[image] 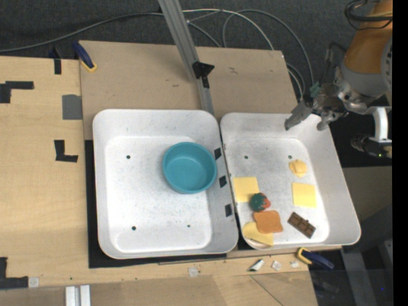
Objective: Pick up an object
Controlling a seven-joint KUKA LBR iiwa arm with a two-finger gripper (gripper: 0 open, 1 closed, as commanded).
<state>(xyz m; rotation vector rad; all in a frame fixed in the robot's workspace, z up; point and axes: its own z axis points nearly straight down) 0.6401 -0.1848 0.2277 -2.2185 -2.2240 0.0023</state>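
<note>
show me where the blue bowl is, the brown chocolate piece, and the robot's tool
blue bowl [189,166], camera view, on the bowl's inner floor.
brown chocolate piece [301,224], camera view, on the middle of its top face.
tool [308,120], camera view, midway between its two fingertips, over the right bin's far edge.

Bowl [189,166] in left bin [115,234]; food pieces [268,221] in right bin [338,190]

The bins [115,171] look like matt white plastic, faintly speckled. The bowl [189,166] is smooth teal plastic. The bench [38,190] looks like pale wood.
</note>
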